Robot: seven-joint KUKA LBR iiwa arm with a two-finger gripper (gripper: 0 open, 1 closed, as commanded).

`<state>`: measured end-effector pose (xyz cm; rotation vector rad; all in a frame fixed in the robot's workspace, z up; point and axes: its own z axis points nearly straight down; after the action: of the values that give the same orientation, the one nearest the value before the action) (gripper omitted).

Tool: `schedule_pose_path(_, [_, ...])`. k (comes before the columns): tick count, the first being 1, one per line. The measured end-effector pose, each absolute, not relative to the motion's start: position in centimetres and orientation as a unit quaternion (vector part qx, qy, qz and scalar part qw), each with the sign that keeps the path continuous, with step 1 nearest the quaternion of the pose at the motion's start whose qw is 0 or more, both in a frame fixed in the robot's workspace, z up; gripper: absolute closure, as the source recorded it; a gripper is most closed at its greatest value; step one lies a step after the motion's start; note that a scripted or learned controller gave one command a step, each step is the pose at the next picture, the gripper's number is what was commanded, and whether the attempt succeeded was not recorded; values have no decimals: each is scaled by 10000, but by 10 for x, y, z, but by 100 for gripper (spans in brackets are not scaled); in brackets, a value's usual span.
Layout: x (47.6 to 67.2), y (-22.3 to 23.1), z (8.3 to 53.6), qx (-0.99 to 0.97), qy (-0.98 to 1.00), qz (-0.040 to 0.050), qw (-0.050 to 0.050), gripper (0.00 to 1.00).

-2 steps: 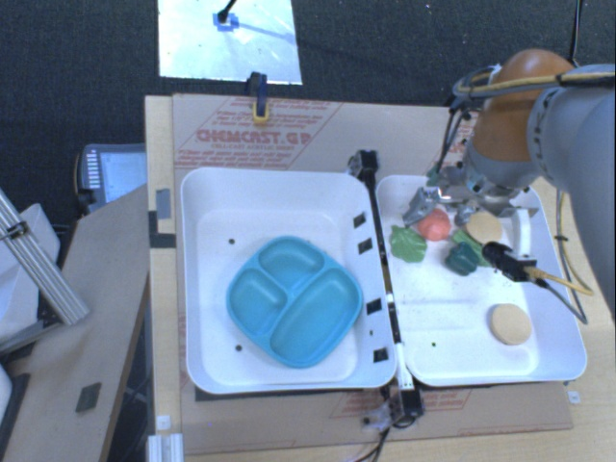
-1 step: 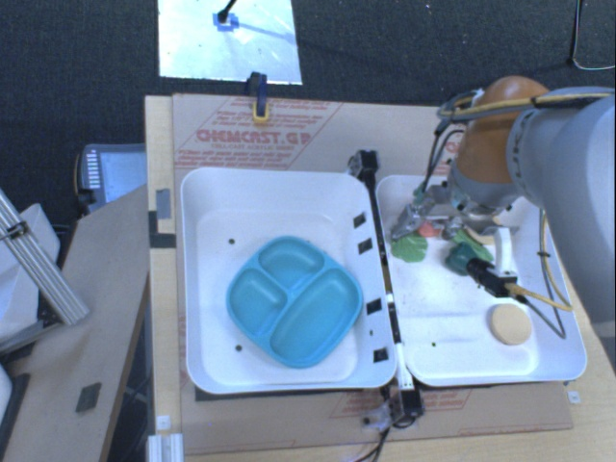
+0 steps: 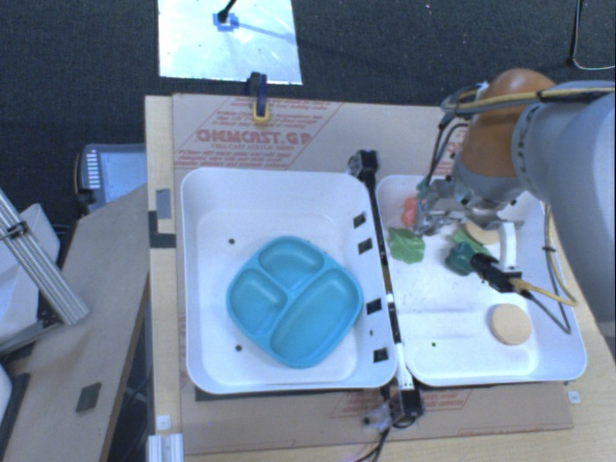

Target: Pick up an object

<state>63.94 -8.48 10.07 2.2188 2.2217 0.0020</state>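
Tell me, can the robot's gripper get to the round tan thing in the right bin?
Probably yes. The round tan thing lies alone near the right bin's front, nothing on top of it, and the gripper is already over that bin.

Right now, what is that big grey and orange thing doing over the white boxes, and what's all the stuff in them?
That is a robot arm, a machine that a computer program moves. It reaches in from the right, and the camera looks down on it from above the bench. At its tip is a gripper, like a hand with two fingers, hanging low over the right bin. I can't tell whether it is holding anything.

In that bin lie small toys: a green leafy piece, something red behind it, a dark teal piece and a tan round piece. The left bin holds a blue plate with three sections. The robot's job is to pick up one thing.
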Motion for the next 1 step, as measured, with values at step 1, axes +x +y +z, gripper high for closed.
schedule_pose_path(1, [642,-91,165,7073,7069,26,35,100])
